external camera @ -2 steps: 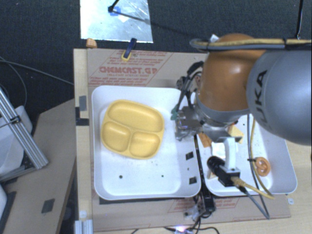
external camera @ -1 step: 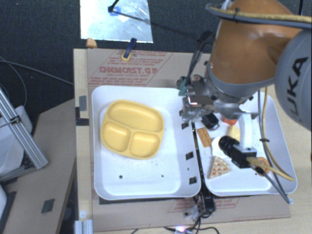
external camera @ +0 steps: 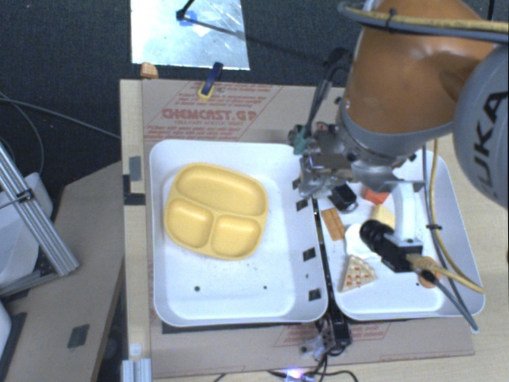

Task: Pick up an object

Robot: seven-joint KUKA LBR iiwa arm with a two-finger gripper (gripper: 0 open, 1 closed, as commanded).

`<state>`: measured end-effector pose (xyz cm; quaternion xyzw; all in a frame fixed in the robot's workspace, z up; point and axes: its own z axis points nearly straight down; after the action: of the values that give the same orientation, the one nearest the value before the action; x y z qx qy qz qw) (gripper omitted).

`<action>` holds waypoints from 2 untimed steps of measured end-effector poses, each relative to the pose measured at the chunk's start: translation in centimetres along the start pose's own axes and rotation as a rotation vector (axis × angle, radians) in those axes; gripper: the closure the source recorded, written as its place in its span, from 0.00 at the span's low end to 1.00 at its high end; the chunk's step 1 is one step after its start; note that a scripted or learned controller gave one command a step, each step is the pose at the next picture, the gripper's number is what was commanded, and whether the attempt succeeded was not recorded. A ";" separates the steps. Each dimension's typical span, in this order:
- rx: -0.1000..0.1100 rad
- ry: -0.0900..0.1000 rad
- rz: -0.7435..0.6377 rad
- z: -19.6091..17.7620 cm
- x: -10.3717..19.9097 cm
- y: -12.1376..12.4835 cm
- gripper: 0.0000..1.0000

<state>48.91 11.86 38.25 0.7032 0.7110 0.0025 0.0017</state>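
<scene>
My gripper hangs low over the left edge of the right bin, close to the wall between the two bins; the big orange and grey arm hides most of it. Just below it a brown stick-like piece lies along the bin's left side. A toy pizza slice rests near the front of the same bin. A pale yellow block and a red-orange piece show partly under the wrist. I see nothing held in the gripper.
A yellow divided plate sits in the left bin. Both bins rest on a cardboard sheet. A shiny foil square lies beyond it, and a metal frame stands at the left.
</scene>
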 end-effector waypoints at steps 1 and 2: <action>0.003 0.003 -0.002 -0.3 10.0 0.4 1.00; 0.018 -0.005 0.009 15.2 11.7 -0.5 1.00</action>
<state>48.40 23.52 23.09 0.7063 0.7079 -0.0056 -0.0026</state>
